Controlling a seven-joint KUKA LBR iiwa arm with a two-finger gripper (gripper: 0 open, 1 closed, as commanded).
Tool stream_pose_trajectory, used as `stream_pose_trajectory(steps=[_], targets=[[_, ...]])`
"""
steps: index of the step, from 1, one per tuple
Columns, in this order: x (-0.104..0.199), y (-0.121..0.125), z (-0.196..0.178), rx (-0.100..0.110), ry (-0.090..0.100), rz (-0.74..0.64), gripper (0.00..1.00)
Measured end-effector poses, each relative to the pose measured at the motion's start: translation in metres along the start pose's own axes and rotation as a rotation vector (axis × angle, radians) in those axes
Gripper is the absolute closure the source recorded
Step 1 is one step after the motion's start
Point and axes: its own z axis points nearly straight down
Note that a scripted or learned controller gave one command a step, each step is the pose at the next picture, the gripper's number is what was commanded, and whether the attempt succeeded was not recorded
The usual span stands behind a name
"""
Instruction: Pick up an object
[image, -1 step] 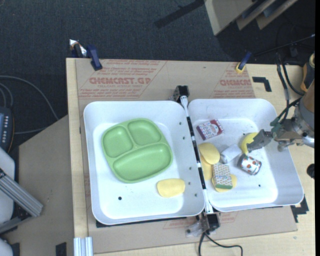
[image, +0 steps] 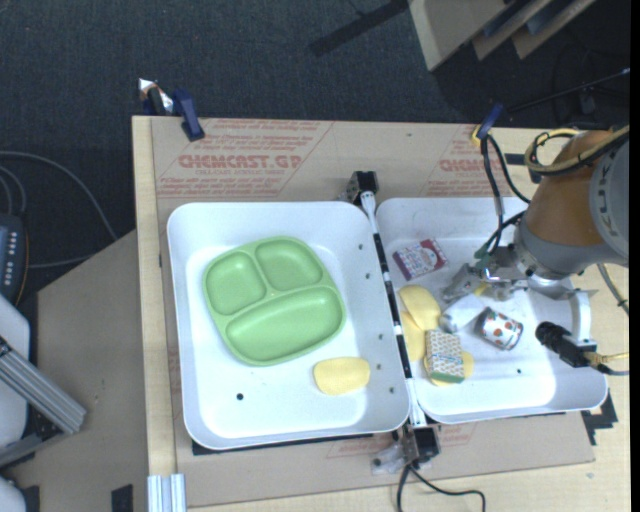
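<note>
end effector (image: 476, 287) over right bin (image: 520, 398), near can (image: 497, 328)

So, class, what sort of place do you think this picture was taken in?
Probably a robotics lab. A robot arm reaches over two white bins clamped to a bench, holding a green divided plate and small test items, with loose cables nearby.
</note>
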Motion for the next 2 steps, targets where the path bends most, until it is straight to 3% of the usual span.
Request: stream_pose_trajectory(steps=[1, 2], targets=[[-0.034, 0.018, -0.019, -0.001, -0.001, 0.001, 0.0], [-0.034, 0.042, 0.0, -0.001, 0.0, 0.0, 0.0]])
